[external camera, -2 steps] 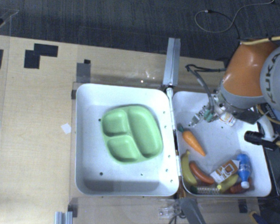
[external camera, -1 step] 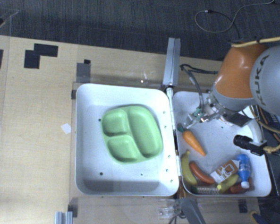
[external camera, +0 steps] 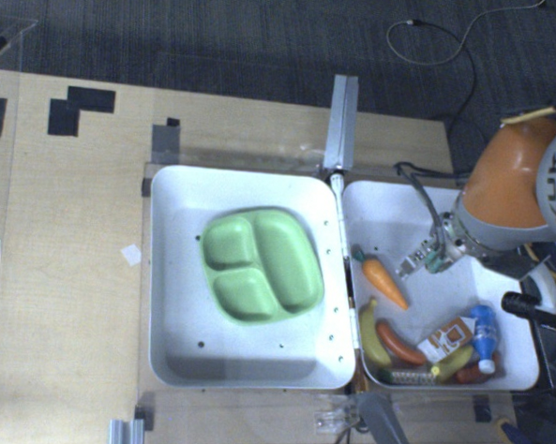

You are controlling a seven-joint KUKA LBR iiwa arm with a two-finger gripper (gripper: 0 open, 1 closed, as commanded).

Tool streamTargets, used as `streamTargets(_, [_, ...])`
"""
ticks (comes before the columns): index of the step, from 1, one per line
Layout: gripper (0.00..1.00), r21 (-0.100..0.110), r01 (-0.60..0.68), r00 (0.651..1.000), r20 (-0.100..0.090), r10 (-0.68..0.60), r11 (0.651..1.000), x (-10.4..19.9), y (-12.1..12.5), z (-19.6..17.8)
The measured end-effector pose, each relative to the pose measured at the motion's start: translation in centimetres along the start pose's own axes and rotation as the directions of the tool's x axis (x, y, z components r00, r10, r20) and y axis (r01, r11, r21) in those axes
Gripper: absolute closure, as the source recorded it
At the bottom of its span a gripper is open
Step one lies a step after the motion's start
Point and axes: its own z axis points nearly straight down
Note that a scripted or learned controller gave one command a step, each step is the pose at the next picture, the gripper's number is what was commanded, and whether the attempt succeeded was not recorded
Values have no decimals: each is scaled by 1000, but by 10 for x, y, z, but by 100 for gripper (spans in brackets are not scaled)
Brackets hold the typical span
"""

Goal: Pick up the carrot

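Pale wooden worktop [external camera: 60, 250] bears two bins; the carrot [external camera: 384, 280] lies in the right bin [external camera: 392, 206], just left of the pincer [external camera: 424, 260], whose spread I cannot tell. "KU" marks the arm [external camera: 553, 186].

A pale wooden bench [external camera: 60, 250] stands on dark grey carpet [external camera: 224, 35], where a thin cable [external camera: 439, 39] loops.

Single fixed camera above bench [external camera: 60, 250], looking down at slant, both bins [external camera: 250, 370] framed.
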Motion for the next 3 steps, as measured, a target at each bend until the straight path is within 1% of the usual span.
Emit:
streamTargets(1, [0,0,0,1000,0,0,1000,0,0,0])
streamTargets(2, [0,-8,63,998,6,-63,998,-3,-15,64])
streamTargets(3, [100,-13,65,998,7,-65,998,-3,-12,52])
